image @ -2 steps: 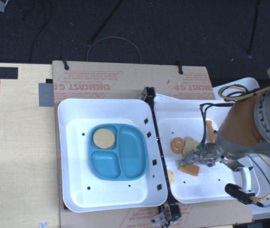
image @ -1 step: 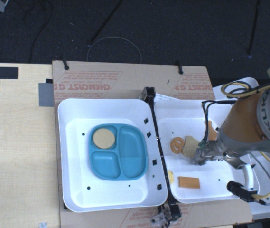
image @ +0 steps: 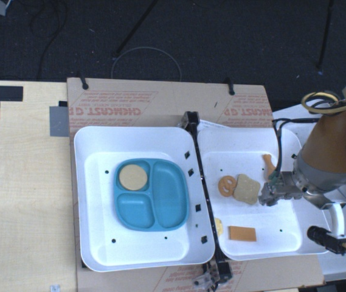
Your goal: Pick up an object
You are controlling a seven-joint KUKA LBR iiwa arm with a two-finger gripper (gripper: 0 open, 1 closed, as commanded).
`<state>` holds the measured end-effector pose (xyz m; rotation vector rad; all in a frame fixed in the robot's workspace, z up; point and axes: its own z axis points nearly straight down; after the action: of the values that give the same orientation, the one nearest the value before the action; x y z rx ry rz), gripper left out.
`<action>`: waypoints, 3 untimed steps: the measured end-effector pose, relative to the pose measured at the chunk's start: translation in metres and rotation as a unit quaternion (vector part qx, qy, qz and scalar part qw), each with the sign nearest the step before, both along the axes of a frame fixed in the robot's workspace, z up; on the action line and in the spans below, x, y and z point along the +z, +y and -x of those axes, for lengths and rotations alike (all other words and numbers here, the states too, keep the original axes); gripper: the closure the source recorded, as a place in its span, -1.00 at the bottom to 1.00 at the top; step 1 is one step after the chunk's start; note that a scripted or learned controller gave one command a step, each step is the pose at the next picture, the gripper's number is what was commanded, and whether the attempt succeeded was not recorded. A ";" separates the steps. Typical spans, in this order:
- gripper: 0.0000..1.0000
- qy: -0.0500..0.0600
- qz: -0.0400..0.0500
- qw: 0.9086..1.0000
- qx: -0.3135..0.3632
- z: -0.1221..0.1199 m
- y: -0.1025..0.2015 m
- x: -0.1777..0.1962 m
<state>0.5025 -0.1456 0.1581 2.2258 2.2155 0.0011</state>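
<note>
Reaching in from the right, the grey arm (image: 326,154) brings its claw (image: 270,194) low in the right bin (image: 285,242), just beside a pale beige chunk (image: 247,188); whether the claw is released or clenched one cannot tell. A pretzel (image: 226,185) touches the chunk on its left. An orange flat block (image: 242,233) lies nearer, with open floor around it. The left bin (image: 93,242) holds a blue divided tray (image: 163,202) with a round cracker (image: 132,177) in its far-left compartment. Both bins sit on cardboard (image: 160,105) over the worktop (image: 20,187).
</note>
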 end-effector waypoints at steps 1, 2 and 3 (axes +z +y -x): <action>1.00 -0.001 0.000 1.000 0.003 -0.011 -0.004 0.055; 1.00 0.001 0.000 1.000 0.003 -0.011 -0.005 0.075; 1.00 0.002 -0.001 1.000 0.004 -0.025 0.046 0.070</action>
<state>0.5275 -0.0997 0.2283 2.2189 2.2286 0.0000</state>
